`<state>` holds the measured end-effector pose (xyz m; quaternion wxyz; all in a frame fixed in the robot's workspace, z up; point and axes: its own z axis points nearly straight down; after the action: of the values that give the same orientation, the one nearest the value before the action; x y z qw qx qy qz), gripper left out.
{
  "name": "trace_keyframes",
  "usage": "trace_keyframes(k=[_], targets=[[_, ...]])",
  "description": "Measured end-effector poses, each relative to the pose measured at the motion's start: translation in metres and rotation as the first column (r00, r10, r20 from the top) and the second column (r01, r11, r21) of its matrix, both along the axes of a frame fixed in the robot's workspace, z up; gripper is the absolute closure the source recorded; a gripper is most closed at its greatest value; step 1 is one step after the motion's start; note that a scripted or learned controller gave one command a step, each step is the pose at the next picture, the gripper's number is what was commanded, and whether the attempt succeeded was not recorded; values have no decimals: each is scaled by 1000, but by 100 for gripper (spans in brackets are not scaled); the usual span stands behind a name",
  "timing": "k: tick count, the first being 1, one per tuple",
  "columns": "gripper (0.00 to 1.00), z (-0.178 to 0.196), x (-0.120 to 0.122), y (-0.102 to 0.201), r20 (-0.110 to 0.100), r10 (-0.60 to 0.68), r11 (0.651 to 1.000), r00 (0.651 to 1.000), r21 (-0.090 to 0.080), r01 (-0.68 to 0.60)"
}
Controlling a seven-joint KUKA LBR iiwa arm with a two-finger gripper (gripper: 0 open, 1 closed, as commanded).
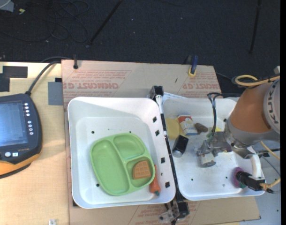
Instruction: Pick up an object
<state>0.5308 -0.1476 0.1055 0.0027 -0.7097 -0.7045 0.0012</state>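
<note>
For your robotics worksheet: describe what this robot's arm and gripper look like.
The arm is a bulky rounded body with a broad orange band and a grey section below it. Black and yellow cables loop around it. The gripper is a small grey metal assembly.

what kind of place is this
Probably a robotics lab bench: an arm reaches into two white bins taped to cardboard, a teach pendant lies beside them, and cables trail across the dark floor.

Black cylinder (180,145) in right bin (218,191)
</note>
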Motion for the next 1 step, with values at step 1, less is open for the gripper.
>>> trace_keyframes(k=[1], targets=[[100,87,-16,80,9,15,1000,1000,2,-15]])
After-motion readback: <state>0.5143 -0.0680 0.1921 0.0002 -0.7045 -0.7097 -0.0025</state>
